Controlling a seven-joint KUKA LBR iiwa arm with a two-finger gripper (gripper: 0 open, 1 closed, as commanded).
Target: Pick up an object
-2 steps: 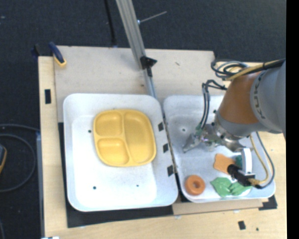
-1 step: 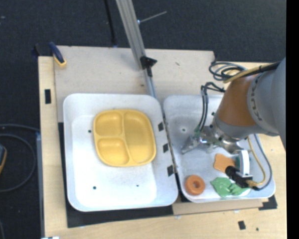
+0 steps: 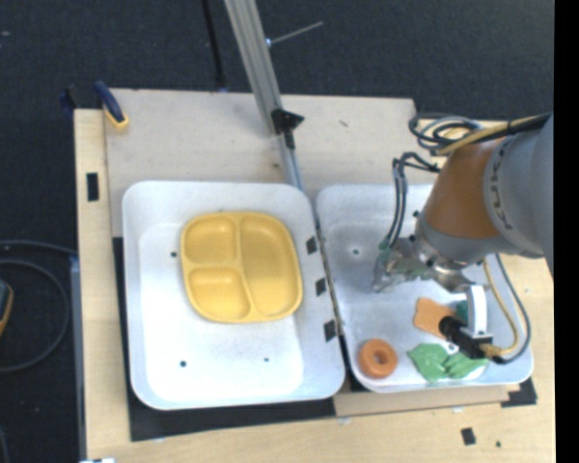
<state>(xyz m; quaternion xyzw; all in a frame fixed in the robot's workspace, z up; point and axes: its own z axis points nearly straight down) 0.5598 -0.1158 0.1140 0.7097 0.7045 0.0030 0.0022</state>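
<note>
The right bin (image 3: pixel 352 220) holds three small things near its front edge. An orange ring (image 3: pixel 376 357) lies at the front left, a green crumpled piece (image 3: pixel 436 363) sits to its right, and a flat orange piece (image 3: pixel 429 313) lies just behind the green one. My gripper (image 3: pixel 391 270) hangs over the middle of the right bin, behind and to the left of these things, with the grey and orange arm above it. No object shows between the gripper and the bin floor.
A yellow divided plate (image 3: pixel 241 265) lies in the left bin (image 3: pixel 154 355). A metal pole (image 3: pixel 261 75) slants up from the back of the bench between the bins. The bins' shared wall runs just left of the gripper.
</note>
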